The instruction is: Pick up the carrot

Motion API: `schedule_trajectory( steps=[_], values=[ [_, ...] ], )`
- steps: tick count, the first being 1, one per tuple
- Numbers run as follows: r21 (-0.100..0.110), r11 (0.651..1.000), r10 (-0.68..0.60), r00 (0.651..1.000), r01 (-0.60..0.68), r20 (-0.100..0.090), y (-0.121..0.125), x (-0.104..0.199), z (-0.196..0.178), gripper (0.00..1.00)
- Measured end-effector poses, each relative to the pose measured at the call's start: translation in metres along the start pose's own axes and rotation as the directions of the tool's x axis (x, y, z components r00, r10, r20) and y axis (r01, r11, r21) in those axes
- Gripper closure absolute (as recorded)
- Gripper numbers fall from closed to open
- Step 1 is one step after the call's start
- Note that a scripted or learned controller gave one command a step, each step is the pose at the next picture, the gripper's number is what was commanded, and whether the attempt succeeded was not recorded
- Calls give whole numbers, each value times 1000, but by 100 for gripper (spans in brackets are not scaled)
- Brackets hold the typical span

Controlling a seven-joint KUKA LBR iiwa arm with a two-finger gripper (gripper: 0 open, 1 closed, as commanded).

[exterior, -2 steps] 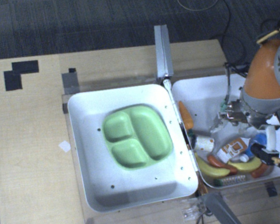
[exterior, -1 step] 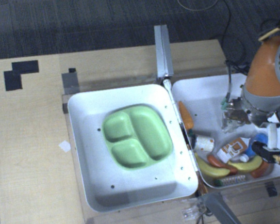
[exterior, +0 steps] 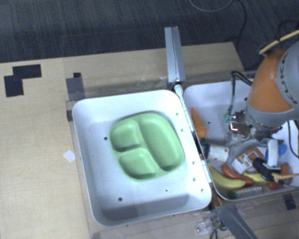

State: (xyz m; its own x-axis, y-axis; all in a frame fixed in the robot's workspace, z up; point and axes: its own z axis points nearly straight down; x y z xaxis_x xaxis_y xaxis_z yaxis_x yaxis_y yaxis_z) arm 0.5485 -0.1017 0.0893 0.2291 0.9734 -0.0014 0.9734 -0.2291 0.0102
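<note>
The carrot (exterior: 198, 123) is a slim orange piece lying lengthwise against the left wall of the right bin (exterior: 213, 96). My gripper (exterior: 240, 135) hangs over the middle of that bin, to the right of the carrot and a little nearer the front, apart from it. The wrist and its orange band (exterior: 269, 91) cover the gripper's lower part. Nothing shows as held.
A green divided plate (exterior: 145, 144) lies in the left bin (exterior: 98, 168). The right bin's front holds a pile: a banana (exterior: 227, 179), a red sausage-like piece (exterior: 233, 172), a white and blue bottle (exterior: 273, 152), a small white box (exterior: 217, 153) and dark items.
</note>
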Motion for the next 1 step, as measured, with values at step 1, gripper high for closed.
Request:
schedule_trajectory(
  steps=[1],
  values=[
    [-6,998,60,998,-60,-2,62,-22,1,100]
  ],
)
